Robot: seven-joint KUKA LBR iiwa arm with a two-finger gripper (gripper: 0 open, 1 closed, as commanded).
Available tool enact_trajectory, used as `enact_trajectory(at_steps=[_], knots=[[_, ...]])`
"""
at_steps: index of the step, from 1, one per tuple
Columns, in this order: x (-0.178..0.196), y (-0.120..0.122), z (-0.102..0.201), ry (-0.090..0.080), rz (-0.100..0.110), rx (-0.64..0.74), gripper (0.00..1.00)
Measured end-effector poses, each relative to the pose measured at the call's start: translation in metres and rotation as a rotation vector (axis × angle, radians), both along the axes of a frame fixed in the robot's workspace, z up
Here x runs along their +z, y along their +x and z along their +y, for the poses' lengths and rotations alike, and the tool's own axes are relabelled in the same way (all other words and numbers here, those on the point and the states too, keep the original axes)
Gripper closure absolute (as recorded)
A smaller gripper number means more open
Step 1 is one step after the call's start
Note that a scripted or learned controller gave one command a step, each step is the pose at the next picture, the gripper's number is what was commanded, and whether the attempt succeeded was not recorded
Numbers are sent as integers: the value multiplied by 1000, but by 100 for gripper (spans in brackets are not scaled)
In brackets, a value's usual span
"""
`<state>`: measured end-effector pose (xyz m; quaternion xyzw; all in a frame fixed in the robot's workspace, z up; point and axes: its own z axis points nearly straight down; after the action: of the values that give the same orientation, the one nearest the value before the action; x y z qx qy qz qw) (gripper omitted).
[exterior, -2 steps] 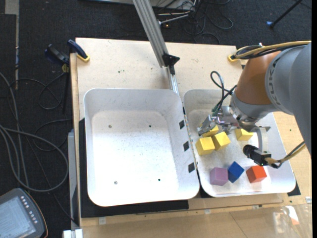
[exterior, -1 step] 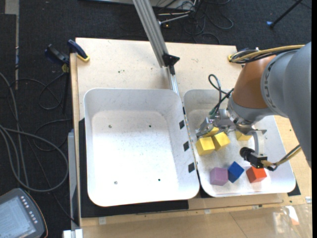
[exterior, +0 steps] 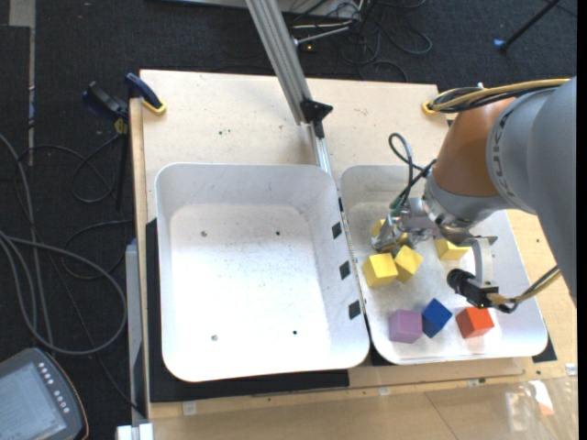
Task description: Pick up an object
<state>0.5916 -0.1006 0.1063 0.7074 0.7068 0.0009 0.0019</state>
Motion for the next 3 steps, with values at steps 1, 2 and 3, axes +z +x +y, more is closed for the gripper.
enact_trajectory(at_steps=[1,2,3], knots=[[43,3,-3,1,1,1,100],[105,6,1,0,-3,4,100],[148,7,-3,0,0,2,100]])
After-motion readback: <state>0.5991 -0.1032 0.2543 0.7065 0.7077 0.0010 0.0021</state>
